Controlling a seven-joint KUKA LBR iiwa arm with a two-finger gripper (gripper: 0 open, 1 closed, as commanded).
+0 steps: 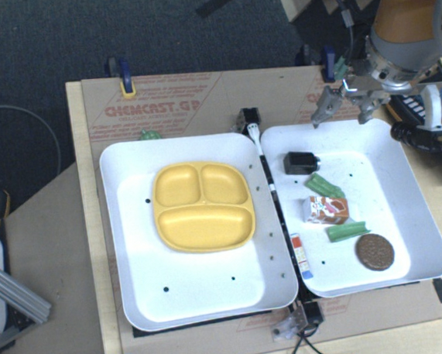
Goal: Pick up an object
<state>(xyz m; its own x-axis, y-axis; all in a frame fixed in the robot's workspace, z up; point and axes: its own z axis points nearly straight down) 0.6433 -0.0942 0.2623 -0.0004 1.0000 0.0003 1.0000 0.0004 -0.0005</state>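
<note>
The gripper point(344, 107) is hanging over the far rim of the right bin point(409, 193), fingers spread and grasping nothing, well apart from the black block point(300, 161) inside.

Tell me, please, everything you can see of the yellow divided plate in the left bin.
The yellow plate is a rounded-square tray, seemingly of matte plastic, with three compartments: two smaller ones at the far side and one long one nearer the camera, split by raised ridges. It lies flat and upright on the floor of the left bin, roughly central, towards the far half. Nothing lies in it or touches it but the bin floor.
</note>
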